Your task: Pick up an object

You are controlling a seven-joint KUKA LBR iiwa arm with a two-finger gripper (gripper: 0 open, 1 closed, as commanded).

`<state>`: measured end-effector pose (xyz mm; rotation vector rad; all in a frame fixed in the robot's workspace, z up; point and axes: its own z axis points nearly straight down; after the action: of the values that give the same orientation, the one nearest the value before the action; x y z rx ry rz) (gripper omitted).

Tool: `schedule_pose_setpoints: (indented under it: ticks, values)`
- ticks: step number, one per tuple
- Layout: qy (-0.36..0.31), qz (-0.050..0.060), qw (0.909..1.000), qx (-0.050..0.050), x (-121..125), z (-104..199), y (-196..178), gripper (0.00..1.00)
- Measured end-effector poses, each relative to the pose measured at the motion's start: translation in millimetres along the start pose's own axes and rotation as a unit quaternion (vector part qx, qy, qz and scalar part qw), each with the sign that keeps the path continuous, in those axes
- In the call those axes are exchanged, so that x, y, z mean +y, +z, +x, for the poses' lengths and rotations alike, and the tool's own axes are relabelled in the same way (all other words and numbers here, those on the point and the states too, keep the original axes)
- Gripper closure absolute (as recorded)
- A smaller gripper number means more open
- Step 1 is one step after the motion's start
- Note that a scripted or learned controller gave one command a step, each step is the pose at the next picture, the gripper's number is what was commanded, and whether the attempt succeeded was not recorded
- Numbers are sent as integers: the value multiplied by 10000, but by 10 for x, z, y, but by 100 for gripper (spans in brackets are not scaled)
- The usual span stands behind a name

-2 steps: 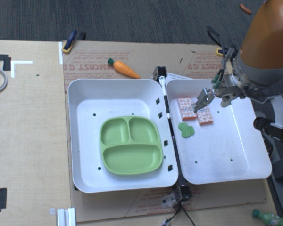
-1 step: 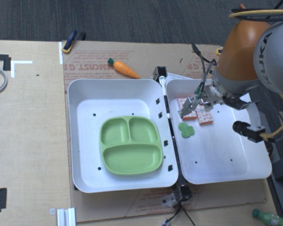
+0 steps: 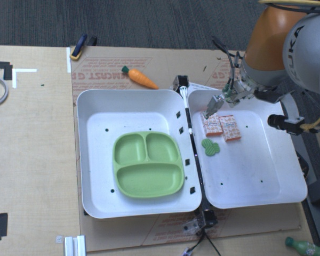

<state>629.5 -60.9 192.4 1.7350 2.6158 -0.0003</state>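
Nearest you, at the bench's front right corner, lies a green plastic bottle (image 3: 304, 245). In the left white bin (image 3: 90, 143) you see a light green divided plastic plate (image 3: 148, 164), lying flat. In the right white bin (image 3: 266, 180), near the wall between the bins, a small green leafy toy (image 3: 210, 146) lies just in front of two small red-and-white boxes (image 3: 222, 127) set side by side. The two-finger gripper (image 3: 212, 108) hangs over the left box, its tip just above or touching it; you cannot tell how far its jaws are parted, and nothing shows between them. Farther back, an orange toy carrot (image 3: 141, 78) lies on the cardboard behind the left bin, and a blue-and-yellow tool (image 3: 78, 47) beyond it.
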Motion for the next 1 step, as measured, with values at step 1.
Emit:
schedule_pose_setpoints:
  ticks: [1]
  values:
    - [-1882,0,9821,7,-362,244,-2,0]
